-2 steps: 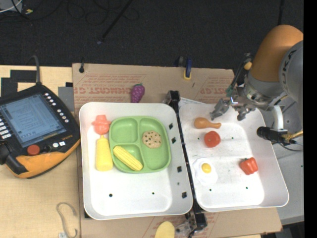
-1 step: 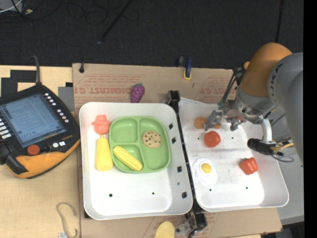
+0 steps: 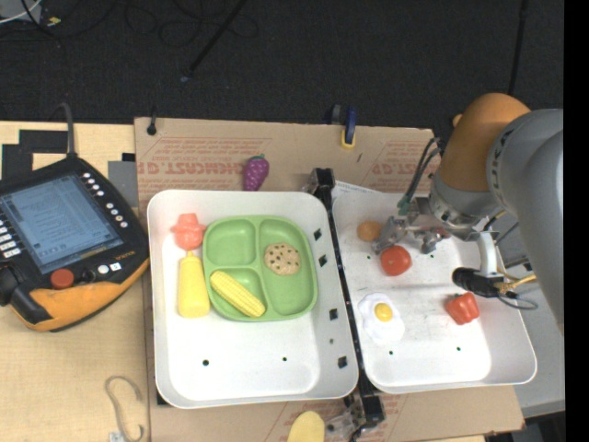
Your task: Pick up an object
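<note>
My gripper (image 3: 411, 236) hangs low over the back of the right bin (image 3: 497, 362), under the grey arm with its orange band. A red tomato (image 3: 396, 261) lies just below and left of it, close to or touching it. A small orange ball (image 3: 368, 231) sits to the gripper's left. Toward the bin's front lies a fried egg (image 3: 380, 316), and a red pepper (image 3: 463, 308) sits to the right. Nothing shows held in the gripper.
The left bin (image 3: 239, 366) holds a green divided plate (image 3: 304, 293) with a cookie (image 3: 282, 259) and corn (image 3: 237, 293), plus a yellow bottle (image 3: 191, 285) and a pink toy (image 3: 188, 232). Purple grapes (image 3: 256, 170) lie behind on the cardboard. A teach pendant (image 3: 64, 238) sits at the left.
</note>
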Robot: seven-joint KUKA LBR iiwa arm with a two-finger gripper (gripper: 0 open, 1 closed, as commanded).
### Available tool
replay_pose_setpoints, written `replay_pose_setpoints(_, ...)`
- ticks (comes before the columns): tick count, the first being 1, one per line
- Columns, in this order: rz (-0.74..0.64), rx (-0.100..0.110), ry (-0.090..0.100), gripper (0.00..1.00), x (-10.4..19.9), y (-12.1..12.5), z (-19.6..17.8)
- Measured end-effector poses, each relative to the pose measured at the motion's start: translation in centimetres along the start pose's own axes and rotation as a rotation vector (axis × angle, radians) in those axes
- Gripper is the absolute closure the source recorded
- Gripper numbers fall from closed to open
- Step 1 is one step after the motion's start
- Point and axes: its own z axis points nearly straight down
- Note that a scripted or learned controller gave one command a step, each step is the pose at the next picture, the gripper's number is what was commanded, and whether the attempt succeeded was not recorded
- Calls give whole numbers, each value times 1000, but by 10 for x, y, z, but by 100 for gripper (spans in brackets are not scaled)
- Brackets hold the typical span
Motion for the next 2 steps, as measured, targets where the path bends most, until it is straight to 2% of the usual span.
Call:
replay_pose_setpoints(1,2,-21,-1,100,0,4,-13)
replay_pose_setpoints(2,7,-27,-2,100,6,-3,-61)
